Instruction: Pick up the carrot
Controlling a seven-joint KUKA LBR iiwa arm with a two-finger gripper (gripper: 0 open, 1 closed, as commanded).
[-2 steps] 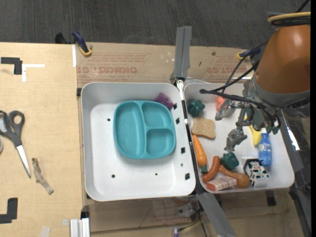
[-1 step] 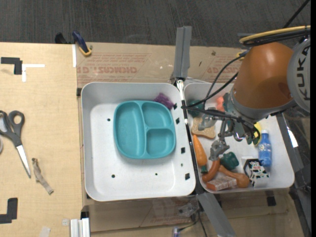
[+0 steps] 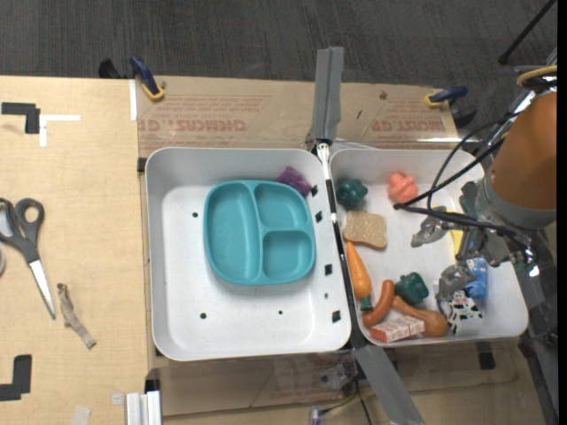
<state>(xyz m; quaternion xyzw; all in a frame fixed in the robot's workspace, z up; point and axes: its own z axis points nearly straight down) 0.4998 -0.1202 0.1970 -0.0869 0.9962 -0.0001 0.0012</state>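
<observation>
Hovering gripper over the right bin, fingers spread and gripping nothing.
Carrot is lying at the bin's left wall, centre-right of frame, below the bread slice and above the sausage; a teal tray is sitting in the left bin.

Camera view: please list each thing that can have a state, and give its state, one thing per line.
carrot: lying flat in the right bin, at its left wall, not gripped.
gripper: above the right bin, apart from the carrot; nothing seen between its fingers.
teal plate: flat in the left bin, right side up.
bread slice: lying flat beside the carrot's top end.
scissors: on the bench, blades closed.
</observation>
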